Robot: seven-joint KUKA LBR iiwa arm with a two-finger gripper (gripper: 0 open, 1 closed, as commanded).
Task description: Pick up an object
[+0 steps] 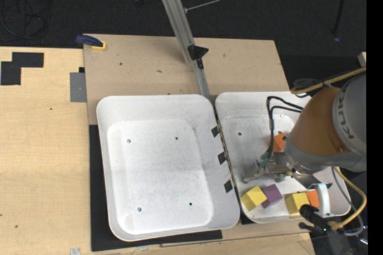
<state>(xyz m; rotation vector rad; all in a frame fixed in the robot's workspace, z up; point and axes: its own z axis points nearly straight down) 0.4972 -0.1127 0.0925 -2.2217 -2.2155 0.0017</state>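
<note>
My gripper (256,172) is low inside the right bin (242,105), pointing left over its floor. Just in front of it lie a yellow block (254,197) and a purple block (272,193), touching each other. Further right sit a second yellow block (294,203) and an orange block (312,196). Another orange piece (279,142) shows behind the wrist, partly hidden by the arm. Nothing is visibly held by the gripper; its tip is dark and blurred against the bin floor.
The left bin (103,107) stands beside the right one, with black clips (221,157) along the shared edge. A slanted metal rail (173,8) rises behind the bins. A blue and yellow clamp (91,41) lies at the board's far left corner.
</note>
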